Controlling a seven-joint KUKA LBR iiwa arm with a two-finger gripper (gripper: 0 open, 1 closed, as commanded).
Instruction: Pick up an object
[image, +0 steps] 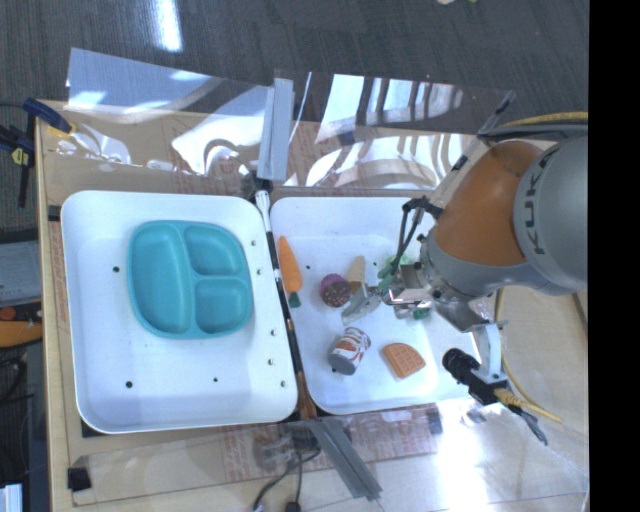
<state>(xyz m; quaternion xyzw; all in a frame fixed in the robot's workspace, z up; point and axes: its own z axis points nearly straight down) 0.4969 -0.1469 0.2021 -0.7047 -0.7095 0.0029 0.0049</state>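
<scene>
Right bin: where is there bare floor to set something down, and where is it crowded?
Free: the right bin floor along its back wall, above the carrot, and its front strip below the can and waffle. Crowded: the middle, around the purple ball, the wedge and the gripper.

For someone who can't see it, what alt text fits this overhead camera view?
A grey and orange robot arm lowers its claw into the right bin, among a carrot, a can and a waffle. The left bin holds a teal divided plate.
</scene>
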